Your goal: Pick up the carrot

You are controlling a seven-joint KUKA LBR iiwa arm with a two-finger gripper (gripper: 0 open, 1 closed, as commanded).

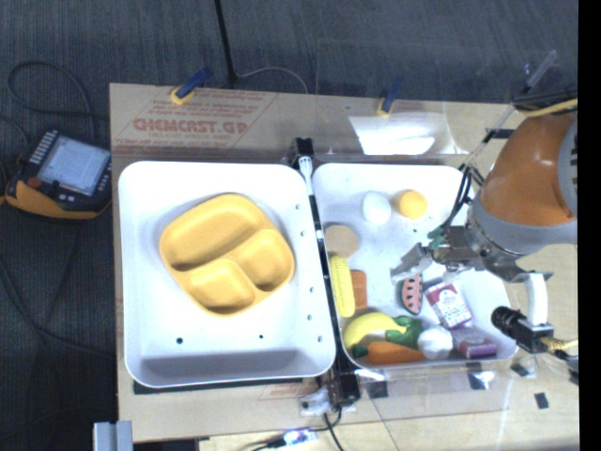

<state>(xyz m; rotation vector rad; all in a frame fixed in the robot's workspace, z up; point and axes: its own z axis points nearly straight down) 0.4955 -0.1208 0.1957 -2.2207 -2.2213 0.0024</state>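
Two shallow white bins sit side by side on the surface [188, 125], and all positions below are given relative to the right bin [441, 178]. The carrot [392, 352] lies on its side along the near wall of this bin, an orange shape touching a yellow banana [368, 326] that curves just above it, with a green item [407, 329] wedged between the two. A small white ball [434, 343] rests at the carrot's right end, and a purple block [476, 349] lies further right along the same wall. Near the bin's centre a watermelon slice [410, 295] stands beside a red-and-white carton [446, 306]. An ear of corn [342, 285] lies along the bin's left wall, with a tan disc [341, 241] above it. A white egg [377, 208] and a yellow ball [410, 203] sit toward the bin's far wall. The pincer [420, 262] hangs over the bin's middle, above the watermelon slice and well apart from the carrot; its fingers stand apart with nothing between them. The arm's orange band [526, 181] overhangs the bin's right wall. The left bin [141, 280], adjoining the right bin's left wall, holds a yellow divided tray [225, 250].
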